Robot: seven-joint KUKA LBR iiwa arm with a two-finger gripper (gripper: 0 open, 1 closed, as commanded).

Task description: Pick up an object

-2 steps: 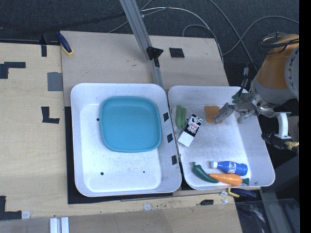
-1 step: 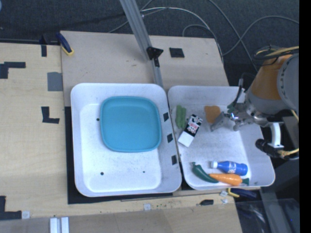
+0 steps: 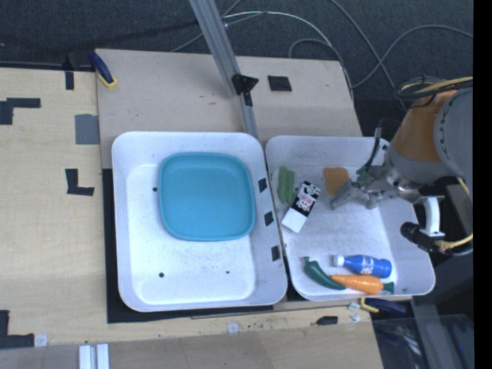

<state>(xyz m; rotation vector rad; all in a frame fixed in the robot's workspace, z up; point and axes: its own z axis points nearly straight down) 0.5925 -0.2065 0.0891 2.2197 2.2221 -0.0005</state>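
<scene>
A: Where is the hand [image 3: 347, 193]?
B: Low in the right bin [image 3: 407, 279], centre right of the frame, just below an orange block [image 3: 335, 178]. Whether it is apart or together, I cannot tell.
A: What else lies there?
B: A green piece [image 3: 286, 184] and a black-and-white box [image 3: 301, 206] to the left; along the bottom edge a blue bottle [image 3: 364, 264], a carrot [image 3: 358, 283] and a green pepper [image 3: 320, 275].
A: And the left bin [image 3: 131, 206]?
B: A blue plate [image 3: 207, 195].

Plywood bench [image 3: 177, 98] on dark carpet [image 3: 92, 10]
</scene>
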